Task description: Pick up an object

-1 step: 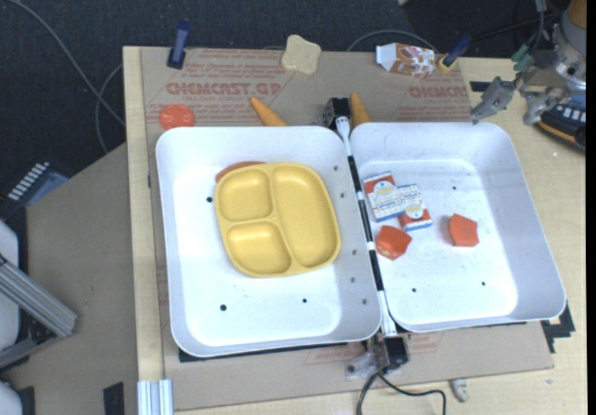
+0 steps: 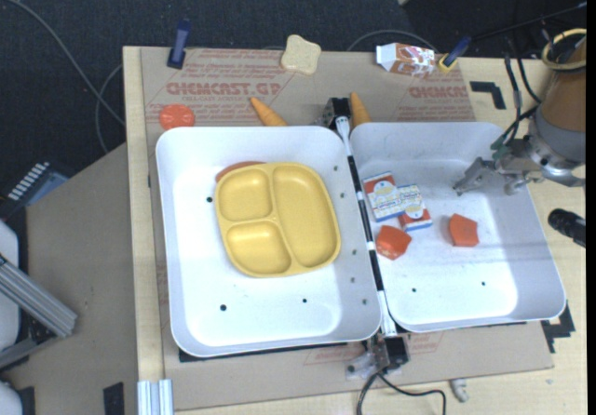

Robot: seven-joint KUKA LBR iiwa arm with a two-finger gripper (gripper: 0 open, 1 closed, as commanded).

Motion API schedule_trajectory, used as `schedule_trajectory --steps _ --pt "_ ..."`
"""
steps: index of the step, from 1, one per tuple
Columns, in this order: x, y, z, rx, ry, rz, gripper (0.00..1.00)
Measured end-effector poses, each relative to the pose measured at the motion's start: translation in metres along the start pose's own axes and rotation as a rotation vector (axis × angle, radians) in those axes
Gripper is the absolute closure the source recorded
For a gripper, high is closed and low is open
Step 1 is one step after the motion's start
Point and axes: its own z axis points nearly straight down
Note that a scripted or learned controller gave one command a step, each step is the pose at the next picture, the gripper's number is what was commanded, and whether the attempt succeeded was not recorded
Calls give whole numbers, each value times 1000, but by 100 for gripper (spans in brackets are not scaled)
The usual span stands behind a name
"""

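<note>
Gripper [image 2: 470,179] over right bin [image 2: 521,301], finger state unreadable. Nearest orange block [image 2: 463,230] small, near carton [image 2: 392,199]; risk: off-centre descent nudges block aside, fingers close empty.

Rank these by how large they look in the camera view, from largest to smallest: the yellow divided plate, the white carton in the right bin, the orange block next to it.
1. Yellow divided plate, clearly the largest.
2. White carton, much smaller.
3. Orange block, somewhat smaller than the carton.
</note>
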Motion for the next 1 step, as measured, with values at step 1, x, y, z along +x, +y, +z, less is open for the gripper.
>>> schedule_trajectory --steps 1 --pt "51 -61 39 -1 0 0 0"
